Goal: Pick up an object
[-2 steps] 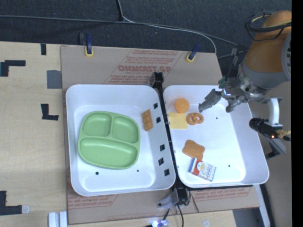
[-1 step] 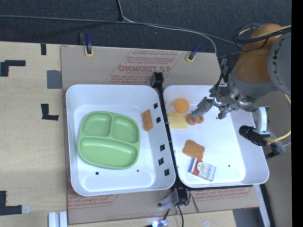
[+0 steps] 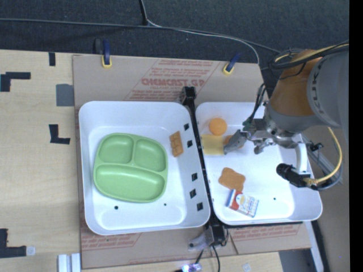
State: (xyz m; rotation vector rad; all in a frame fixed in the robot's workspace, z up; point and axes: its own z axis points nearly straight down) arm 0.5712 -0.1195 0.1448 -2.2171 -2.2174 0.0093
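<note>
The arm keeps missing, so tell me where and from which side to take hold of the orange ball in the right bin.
Grip the orange ball across its middle, coming straight down from above. It is round, so any pair of opposite sides serves. Set the end effector so that one finger drops on the ball's far side and one on its right, since the yellow block lies close in front and the bin's divider wall close to its left.
</note>
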